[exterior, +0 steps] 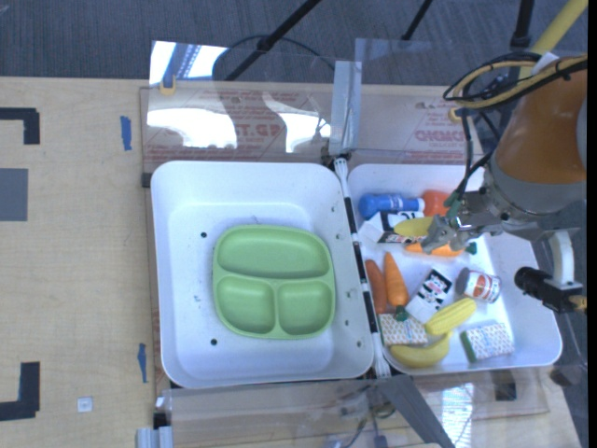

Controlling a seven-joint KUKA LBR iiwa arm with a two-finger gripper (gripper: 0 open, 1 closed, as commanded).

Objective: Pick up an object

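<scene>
Two white bins: left bin (177, 250) holds a green divided tray (273, 280); right bin (536, 343), center-right of frame, is crowded with toy food. Gripper (438, 239) hangs low over the orange and yellow pieces (410, 226), likely targeting them; grip state unclear.

The tabletop (65, 278) is pale wood, and two shallow white bins sit on it side by side. Take the left bin (177, 203) as the marker — the right bin (541, 343) lies just beside it, their inner rims touching down the middle. Behind the left bin a clear plastic panel (233, 119) stands along the bins' back edge. Out to the left bin's far side, black corner marks (28, 124) and a grey square (11, 194) lie flat on the wood — with short strips of blue tape (126, 131) nearer the bin.
</scene>
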